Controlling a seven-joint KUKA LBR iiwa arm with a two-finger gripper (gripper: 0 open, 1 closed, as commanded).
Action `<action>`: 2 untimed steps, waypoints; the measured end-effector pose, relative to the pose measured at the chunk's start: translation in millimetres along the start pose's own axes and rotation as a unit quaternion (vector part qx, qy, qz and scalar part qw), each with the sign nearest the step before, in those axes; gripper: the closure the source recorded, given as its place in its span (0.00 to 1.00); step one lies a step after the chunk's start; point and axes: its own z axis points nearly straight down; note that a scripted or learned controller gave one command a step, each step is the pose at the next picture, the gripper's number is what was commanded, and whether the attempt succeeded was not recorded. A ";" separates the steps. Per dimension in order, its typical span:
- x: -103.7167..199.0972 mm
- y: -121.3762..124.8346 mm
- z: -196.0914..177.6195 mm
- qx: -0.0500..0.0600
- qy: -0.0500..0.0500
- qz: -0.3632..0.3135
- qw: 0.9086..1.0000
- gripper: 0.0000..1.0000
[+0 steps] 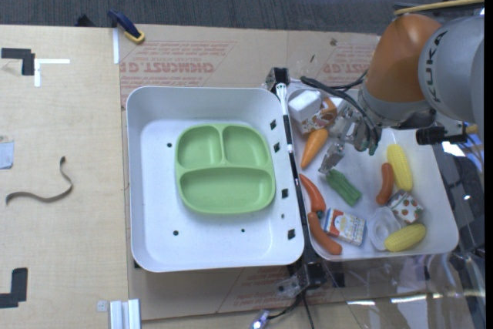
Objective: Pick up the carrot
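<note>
The grey arm with the orange band [408, 50] reaches in from three o'clock and bends down over the upper part of the right-hand shallow white bin [443, 189]. Its two-finger gripper [339, 154] hangs low inside that bin, with metal fingers [333, 159] pointing toward seven o'clock. Whether the claw is open or closed, I cannot tell; nothing can be seen between its fingers.

The orange tapered plastic carrot [313, 146] lies in the same bin, against the left wall, just beside the gripper at its nine o'clock side, tip pointing down toward seven o'clock. At the carrot's twelve o'clock sits a small white carton with red print [306, 110]. A dark green ridged pickle-shaped piece [343, 186] lies at the gripper's six o'clock, close to the fingertips.

Further toward six o'clock along the left wall lie two red-orange sausage-shaped toys [312, 194], and near them a small white juice box with orange print [344, 226]. At the bin's right side are a yellow corn cob [399, 166], an orange sausage piece [384, 182], a little patterned carton [406, 206] and a second yellow cob [404, 237].

The left-hand white bin [146, 189] holds a pale green divided plastic plate [225, 169] at its centre.
</note>
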 end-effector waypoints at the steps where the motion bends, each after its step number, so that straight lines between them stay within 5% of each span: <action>1: -22.7 -2.3 -0.2 0.000 0.000 0.172 0.985 0.00; 2: -24.3 -2.1 -11.2 0.001 -0.003 0.170 0.985 1.00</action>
